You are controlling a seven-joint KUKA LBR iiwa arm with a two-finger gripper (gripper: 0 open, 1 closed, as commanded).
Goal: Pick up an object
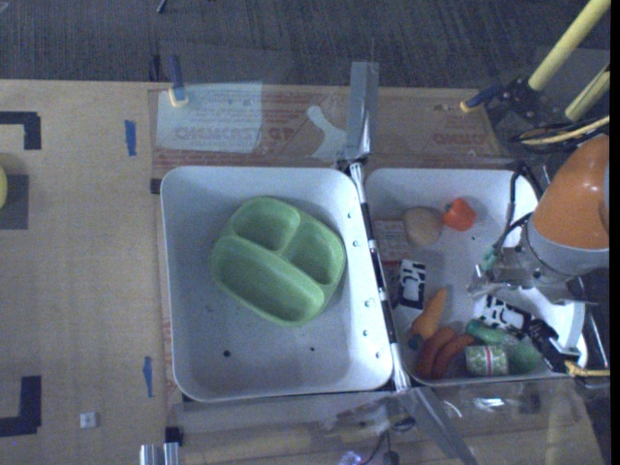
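Observation:
My gripper (496, 277) hangs over the right side of the right bin (387, 194), below the arm's orange band (573, 206). Just beneath it lies a black-and-white patterned item (506, 313). Along the bin's near edge sit a green can (487, 358) and two red sausage-shaped pieces (441, 350). An orange carrot (433, 310) and a black-and-white box (413, 283) lie toward the bin's left. A beige lump (422, 226) and a small orange object (459, 214) rest near the far wall. From this angle nothing can be seen held in the gripper.
The left bin (189, 289) holds a green divided plate (279, 258). A metal divider (362, 114) stands between the bins at the back. Yellow tubing and cables (572, 37) crowd the far right corner. Wooden bench surface (77, 260) extends to the left.

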